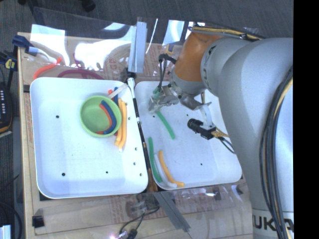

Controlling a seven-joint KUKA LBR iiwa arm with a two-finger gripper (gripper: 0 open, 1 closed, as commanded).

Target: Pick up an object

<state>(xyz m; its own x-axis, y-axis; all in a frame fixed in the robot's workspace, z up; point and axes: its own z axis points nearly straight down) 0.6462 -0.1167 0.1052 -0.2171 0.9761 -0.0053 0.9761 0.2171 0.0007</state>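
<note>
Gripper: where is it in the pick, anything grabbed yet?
Done: the arm has reached into the right bin, and the gripper sits low at its upper left corner. In hand: it is right at the top end of a green strip, but a grip cannot be confirmed from this view. Left: securing the strip and lifting it. The yellow strip and the green bowl in the left bin lie untouched.

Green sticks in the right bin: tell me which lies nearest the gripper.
The slanted green stick just below the gripper; the other green stick lies along the bin's left wall.
</note>
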